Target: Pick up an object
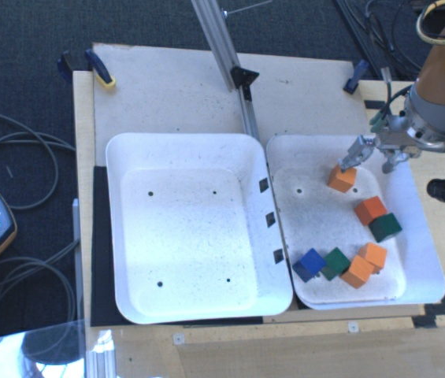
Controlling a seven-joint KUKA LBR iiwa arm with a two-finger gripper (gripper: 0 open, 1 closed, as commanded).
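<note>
My hand (373, 153) hangs over the right bin (419, 235), fingers spread, one fingertip (354, 159) just above an orange block (342, 179) lying tilted near the bin's far wall. Nothing sits between my fingers. Other blocky cubes, orange, green and blue, cluster toward the bin's near side on speckled white plastic.

We look down from one fixed camera high above the bench (167, 93), slanted, taking in both white bins (127, 156) whole; the arm (443, 77) enters from our right.
</note>
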